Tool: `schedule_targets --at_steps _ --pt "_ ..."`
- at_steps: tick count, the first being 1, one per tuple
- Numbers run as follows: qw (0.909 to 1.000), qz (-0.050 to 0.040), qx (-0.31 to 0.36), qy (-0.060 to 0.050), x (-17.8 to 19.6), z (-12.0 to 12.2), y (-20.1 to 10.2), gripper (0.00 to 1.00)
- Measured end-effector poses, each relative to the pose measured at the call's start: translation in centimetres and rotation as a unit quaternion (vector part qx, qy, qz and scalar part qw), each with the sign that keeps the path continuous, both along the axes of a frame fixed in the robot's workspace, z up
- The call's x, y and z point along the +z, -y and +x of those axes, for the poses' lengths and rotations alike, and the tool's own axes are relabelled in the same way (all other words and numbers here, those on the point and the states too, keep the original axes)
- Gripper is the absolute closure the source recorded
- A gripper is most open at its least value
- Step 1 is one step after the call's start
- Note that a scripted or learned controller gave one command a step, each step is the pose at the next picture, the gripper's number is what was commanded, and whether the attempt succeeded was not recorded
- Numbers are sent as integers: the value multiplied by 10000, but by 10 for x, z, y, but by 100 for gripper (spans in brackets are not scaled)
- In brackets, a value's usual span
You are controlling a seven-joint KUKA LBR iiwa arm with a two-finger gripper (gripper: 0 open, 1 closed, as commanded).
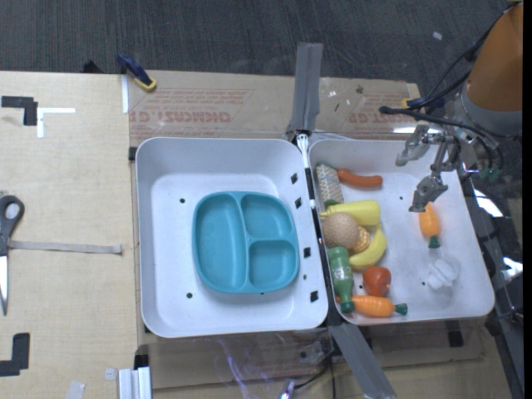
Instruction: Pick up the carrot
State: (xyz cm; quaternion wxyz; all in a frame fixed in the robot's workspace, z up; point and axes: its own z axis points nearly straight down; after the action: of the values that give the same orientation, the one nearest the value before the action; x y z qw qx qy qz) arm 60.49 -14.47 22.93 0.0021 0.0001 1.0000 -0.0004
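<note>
One carrot (429, 224) hangs just below the gripper (427, 194), seemingly pinched by its fingers.

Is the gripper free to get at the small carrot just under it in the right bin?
Probably yes. The gripper hangs right above that carrot, which lies alone on bare bin floor, apart from the banana and other food.

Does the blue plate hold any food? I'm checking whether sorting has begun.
No. The blue plate in the left bin shows only its bare compartments; the food, carrot included, lies in the right bin.
</note>
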Motion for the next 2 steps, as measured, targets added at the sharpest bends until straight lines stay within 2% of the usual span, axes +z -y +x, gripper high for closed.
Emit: schedule_targets --at_steps 1,2 --pt "9997 2 -251 -3 -55 -3 53 0" --pt "9997 -2 252 6 -136 24 77 0"
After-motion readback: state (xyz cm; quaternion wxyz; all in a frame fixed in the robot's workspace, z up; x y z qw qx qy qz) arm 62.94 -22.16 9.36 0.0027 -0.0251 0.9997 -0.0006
